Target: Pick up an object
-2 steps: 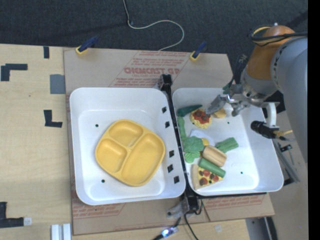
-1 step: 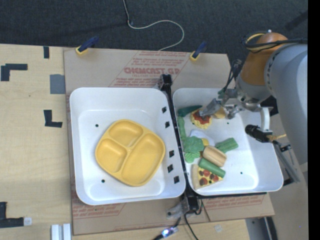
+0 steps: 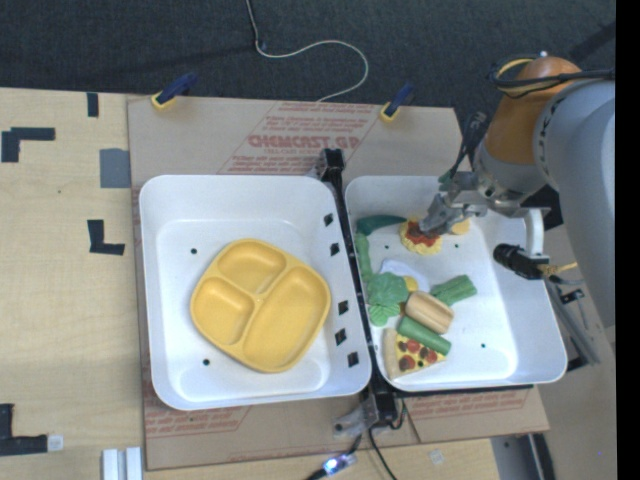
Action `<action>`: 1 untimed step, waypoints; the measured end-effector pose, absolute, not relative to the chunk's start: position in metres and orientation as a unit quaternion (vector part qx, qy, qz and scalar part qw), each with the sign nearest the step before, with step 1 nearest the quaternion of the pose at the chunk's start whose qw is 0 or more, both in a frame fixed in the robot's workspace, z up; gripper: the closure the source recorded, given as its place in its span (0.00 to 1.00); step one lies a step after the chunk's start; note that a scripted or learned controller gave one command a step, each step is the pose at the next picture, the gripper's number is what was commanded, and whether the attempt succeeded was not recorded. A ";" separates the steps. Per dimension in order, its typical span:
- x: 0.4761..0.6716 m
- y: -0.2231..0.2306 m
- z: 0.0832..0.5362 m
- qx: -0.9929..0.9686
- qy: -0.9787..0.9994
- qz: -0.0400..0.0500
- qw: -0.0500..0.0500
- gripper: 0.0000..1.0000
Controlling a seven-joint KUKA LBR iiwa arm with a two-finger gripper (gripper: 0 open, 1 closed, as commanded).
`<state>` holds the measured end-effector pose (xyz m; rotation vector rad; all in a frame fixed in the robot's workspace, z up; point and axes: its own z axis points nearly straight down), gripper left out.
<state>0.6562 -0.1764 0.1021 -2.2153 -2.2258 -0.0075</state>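
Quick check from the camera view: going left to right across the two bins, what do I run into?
Left bin → yellow divided plate → black clips between the bins → right bin with the pile of toy food → gripper over a small yellow and red toy → grey arm.

Yellow divided plate [image 3: 261, 304], left bin [image 3: 165, 208]

Even bright overhead light, soft shadows, slightly soft focus

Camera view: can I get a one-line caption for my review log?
Arm's hand lowered over a small yellow-and-red toy in the right bin of toy food; yellow divided plate in the left bin.
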 end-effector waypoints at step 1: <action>0.656 -0.176 0.145 -0.707 -0.707 -0.001 -0.001 1.00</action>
